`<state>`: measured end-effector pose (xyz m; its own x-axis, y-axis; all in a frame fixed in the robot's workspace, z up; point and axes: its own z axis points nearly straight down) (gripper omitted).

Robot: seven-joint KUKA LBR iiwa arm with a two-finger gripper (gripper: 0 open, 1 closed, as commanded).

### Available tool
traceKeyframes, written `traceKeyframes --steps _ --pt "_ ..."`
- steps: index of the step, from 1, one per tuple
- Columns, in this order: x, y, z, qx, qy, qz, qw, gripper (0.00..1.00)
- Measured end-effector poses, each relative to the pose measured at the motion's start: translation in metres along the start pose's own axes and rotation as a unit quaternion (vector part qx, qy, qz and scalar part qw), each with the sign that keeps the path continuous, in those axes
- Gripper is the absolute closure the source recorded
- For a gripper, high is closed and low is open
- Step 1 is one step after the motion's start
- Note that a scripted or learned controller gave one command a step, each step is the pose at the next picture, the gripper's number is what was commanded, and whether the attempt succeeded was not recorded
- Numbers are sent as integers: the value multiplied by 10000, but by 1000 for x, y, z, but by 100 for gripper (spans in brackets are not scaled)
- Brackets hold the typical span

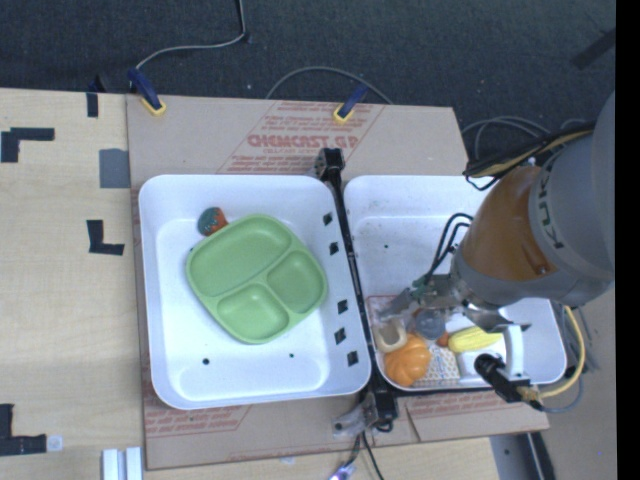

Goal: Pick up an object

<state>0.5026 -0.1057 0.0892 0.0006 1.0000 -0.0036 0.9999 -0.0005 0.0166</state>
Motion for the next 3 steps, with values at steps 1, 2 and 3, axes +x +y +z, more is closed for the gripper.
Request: traceKeyframes --steps 1,2,3 --pt "-6 3 0 38 46 -23 10000 0" --pt "1 4 1 44 -1 4 10000 0" --pt "-5 12 1 85 47 -16 10000 0"
